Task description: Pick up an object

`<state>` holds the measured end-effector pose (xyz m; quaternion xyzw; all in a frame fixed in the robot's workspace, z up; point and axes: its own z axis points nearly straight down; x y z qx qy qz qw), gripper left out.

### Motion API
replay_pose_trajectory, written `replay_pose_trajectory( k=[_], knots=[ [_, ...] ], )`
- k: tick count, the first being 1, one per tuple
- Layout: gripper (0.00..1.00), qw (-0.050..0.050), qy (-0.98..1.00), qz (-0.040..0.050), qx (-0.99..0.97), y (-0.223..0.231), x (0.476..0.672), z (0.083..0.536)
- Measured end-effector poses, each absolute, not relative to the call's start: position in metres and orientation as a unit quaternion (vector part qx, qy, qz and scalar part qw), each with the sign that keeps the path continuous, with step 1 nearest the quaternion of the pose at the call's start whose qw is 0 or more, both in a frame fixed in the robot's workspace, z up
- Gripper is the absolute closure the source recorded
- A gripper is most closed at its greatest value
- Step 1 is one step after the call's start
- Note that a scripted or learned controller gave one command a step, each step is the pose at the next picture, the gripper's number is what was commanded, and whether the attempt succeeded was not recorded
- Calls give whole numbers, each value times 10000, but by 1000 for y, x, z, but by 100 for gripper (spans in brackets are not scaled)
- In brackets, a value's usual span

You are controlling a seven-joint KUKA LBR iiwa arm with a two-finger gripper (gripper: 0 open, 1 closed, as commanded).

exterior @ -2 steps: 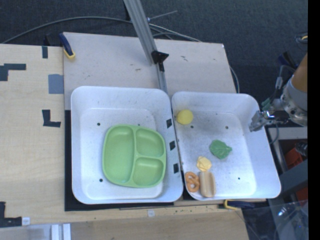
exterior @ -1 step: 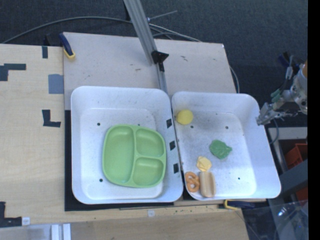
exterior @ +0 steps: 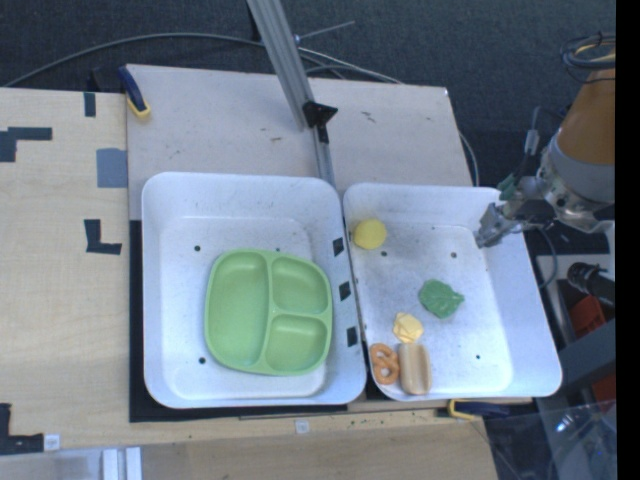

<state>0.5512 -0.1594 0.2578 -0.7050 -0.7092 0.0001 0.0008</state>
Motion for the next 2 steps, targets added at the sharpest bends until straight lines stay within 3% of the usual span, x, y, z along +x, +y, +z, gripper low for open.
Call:
replay_pose_trajectory(
  k=[2],
  knots=[
    [100, 13, -7100, 2, -7042, -40, 571, 243]
  ],
)
